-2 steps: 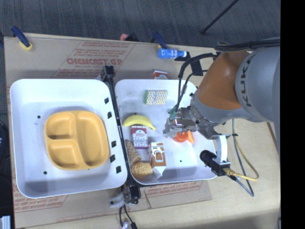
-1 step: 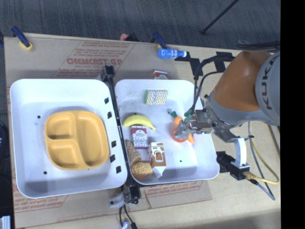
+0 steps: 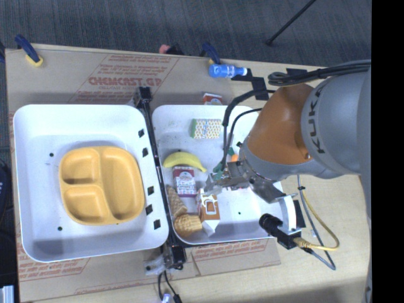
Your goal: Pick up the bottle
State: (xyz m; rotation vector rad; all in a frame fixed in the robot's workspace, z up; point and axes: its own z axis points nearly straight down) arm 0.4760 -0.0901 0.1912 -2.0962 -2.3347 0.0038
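Observation:
In the right bin (image 3: 249, 231), a small bottle-like item with a red and white label (image 3: 185, 182) lies on its side just below a yellow banana (image 3: 184, 161). My gripper (image 3: 216, 178) hangs low over the middle of this bin, immediately right of that item and above a small brown and white carton (image 3: 209, 208). The bulky grey and orange wrist (image 3: 281, 134) hides much of the bin's right half. Another small blue bottle-shaped object with a pale cap (image 3: 226, 71) lies on the bench beyond the bins.
A waffle cone (image 3: 175, 202) and a round biscuit-like piece (image 3: 187, 224) lie at the right bin's front left. A green and white box (image 3: 206, 129) rests near its back wall. The left bin (image 3: 28, 169) holds a yellow divided tray (image 3: 101, 183). Cables (image 3: 315, 232) trail on the right.

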